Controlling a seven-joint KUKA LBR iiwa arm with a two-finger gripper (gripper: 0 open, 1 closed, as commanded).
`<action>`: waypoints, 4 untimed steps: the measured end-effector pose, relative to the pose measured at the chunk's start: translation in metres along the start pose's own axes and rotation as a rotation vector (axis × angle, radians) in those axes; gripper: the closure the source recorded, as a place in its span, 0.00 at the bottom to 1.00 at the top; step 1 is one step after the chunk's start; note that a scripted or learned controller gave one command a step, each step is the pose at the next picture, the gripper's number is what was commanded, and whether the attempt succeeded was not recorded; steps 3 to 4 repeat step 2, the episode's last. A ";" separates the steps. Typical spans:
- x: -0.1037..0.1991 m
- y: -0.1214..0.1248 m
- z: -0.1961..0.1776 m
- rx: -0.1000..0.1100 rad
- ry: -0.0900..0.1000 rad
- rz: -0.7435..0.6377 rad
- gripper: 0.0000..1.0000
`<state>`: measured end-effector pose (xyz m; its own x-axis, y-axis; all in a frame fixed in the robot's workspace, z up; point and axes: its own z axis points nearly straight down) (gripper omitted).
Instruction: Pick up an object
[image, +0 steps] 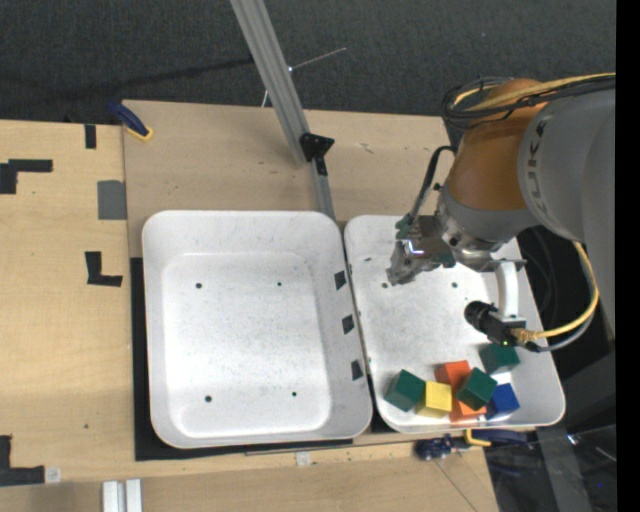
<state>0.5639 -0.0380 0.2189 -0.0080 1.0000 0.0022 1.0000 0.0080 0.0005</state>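
Several small blocks cluster in the near right corner of the right bin (385, 300): a green block (406, 389), a yellow block (437, 398), an orange block (455, 374), a second green block (478, 386) and a blue block (504, 400). Another green block (498, 356) lies a little farther back by the bin's right wall. My gripper (406, 264) hangs over the far part of the right bin, near its left wall, well apart from the blocks. Nothing shows beneath it but the bin floor.
The left bin (160, 240) lies beside the right one. A grey metal pole (282, 85) slants down to the far edge between the bins. A black connector with a yellow cable (490, 320) hangs off the wrist over the right bin.
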 end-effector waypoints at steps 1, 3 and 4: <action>0.049 -0.007 0.003 0.003 -0.001 0.002 1.00; 0.109 -0.011 -0.007 0.001 0.000 -0.001 1.00; 0.109 -0.011 -0.007 0.001 0.000 -0.001 1.00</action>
